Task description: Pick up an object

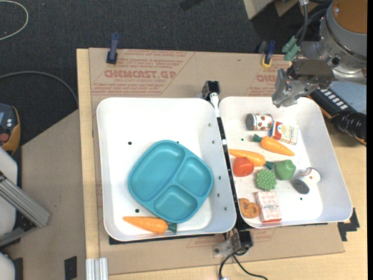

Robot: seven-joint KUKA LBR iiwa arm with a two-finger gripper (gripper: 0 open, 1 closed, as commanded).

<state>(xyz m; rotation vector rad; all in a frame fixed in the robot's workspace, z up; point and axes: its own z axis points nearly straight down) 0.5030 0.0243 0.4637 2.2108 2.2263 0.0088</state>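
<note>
Two shallow white bins sit side by side on a cardboard-covered bench: the left white bin [111, 156] holds one teal three-compartment plastic tray [170, 181] near its middle and one orange toy carrot [145, 224] lying at the tray's 7 o'clock, just beside its edge. The right white bin [332, 174] holds the rest, counted as follows: two more orange carrots, one [276, 146] towards 12 o'clock of the pile and one [247, 154] at about 9 o'clock; one small tin can with a grey end [259, 122] at 11 o'clock; two red-and-white cartons, one [285, 132] just beside the can and one [268, 206] at 6 o'clock; one red tomato-like ball [243, 167]; one bumpy green broccoli-like piece [266, 179]; one smooth green pepper-like piece [285, 170]; one brown pretzel-shaped piece [249, 207] touching the lower carton; and one grey-and-white item [305, 181] at 3 o'clock, too small to identify. One grey two-finger gripper [281, 100] hangs over the right bin's far rim, at 12 o'clock of the pile, apart from every toy; its fingers point down with nothing between them, and whether they are spread or pressed together I cannot tell. Much of the arm is cut off at the upper right. Two clamps, one blue [112, 47] and one yellow-and-blue [268, 52], grip the board's far edge.
</note>
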